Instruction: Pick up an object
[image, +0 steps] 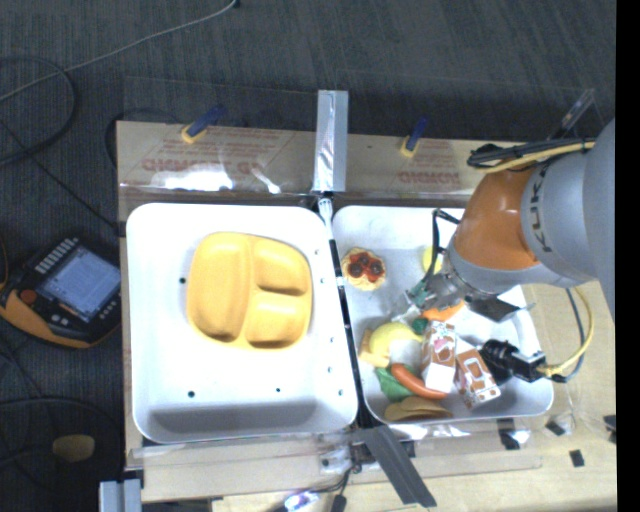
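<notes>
Jaws (425, 297) sit low in the right white bin (400, 225) among small toy foods (430, 365); can't tell their spread. Best bet: centre over one piece, then close.

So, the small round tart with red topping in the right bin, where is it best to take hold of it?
Probably across its rim, coming straight down from above. The tart lies flat near the far left corner of the right bin, apart from the pile of toy food, so two opposite sides look free. The bin's left wall is close, so I would set the tool's fingers along that wall.
</notes>
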